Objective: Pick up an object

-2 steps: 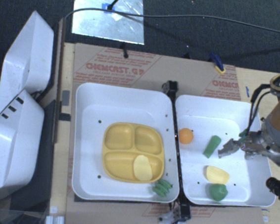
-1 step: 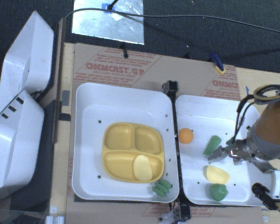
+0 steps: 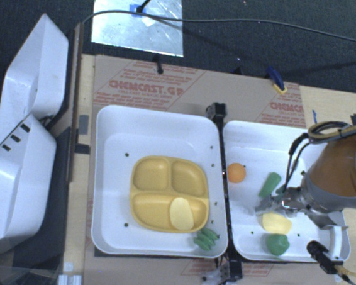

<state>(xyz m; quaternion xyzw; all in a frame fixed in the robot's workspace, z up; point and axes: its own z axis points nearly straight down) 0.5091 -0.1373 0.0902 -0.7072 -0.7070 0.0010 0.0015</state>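
A pale yellow object (image 3: 276, 223) is lying in the right bin (image 3: 254, 140), toward its near side, and it is looking like the likeliest target. The tool (image 3: 271, 205) is hanging right over its upper edge; how the tool is set cannot be told from this view. Nothing is showing as gripped, so the step in hand is probably the approach just ahead of a grasp. A green round piece (image 3: 277, 244) is sitting just beside the yellow one on the near side, a green oblong piece (image 3: 270, 184) is lying just beyond the tool, and an orange ball (image 3: 236, 173) is resting by the bins' shared wall. The left bin (image 3: 109, 163) is carrying a yellow divided tray (image 3: 161, 184) and a small green item (image 3: 206, 238). Next, the tool would need to be centring on the yellow object without nudging its green neighbours.
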